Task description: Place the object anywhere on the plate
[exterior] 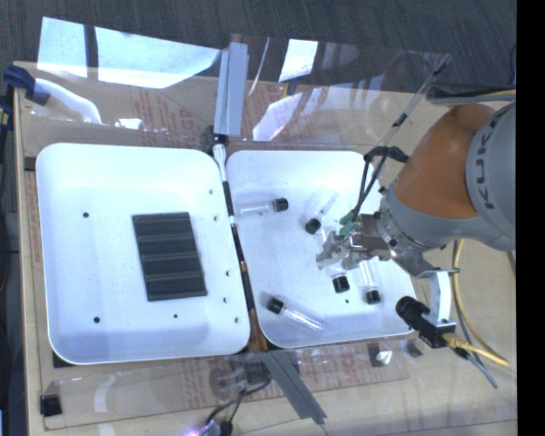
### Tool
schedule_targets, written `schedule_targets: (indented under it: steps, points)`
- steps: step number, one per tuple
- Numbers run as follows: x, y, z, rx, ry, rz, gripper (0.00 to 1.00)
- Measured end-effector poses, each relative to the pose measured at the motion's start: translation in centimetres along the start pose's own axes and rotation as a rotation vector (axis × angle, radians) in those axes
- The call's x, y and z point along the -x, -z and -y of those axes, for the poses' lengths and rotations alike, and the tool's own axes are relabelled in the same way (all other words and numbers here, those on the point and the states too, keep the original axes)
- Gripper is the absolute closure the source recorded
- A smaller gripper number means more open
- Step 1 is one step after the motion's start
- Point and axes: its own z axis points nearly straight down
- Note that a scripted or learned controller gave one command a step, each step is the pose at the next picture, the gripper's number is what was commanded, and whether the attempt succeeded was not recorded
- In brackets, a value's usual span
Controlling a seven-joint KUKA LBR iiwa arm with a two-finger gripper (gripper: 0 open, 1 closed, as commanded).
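Note:
The plate [168,255] is a dark, ribbed rectangle lying flat in the middle of the left bin [73,180]. Several clear vials with black caps lie scattered in the right bin [291,171]: one [263,206] near its upper left, one [318,218] near its middle, one [291,312] at the front. My gripper [338,248] hangs low over the right bin's middle, just right of the middle vial. Two more black-capped vials [341,283] [371,294] sit right below it. The arm's wrist hides what is directly under the gripper.
The grey and orange arm [454,180] covers the right bin's right side. A raised divider [234,252] separates the two bins. A metal bar [229,89] and clear sheeting lie behind the bins, and cables [472,352] trail at the front right.

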Motion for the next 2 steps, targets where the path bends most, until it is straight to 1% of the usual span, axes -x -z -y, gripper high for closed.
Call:
schedule_targets:
  steps: [1, 2]
  points:
    - [-8.1, -0.6, -1.0, -0.004, 0.026, -0.001, 1.0]
    - [-15.1, -3.3, -6.5, -0.007, 0.07, 0.0, 1.0]
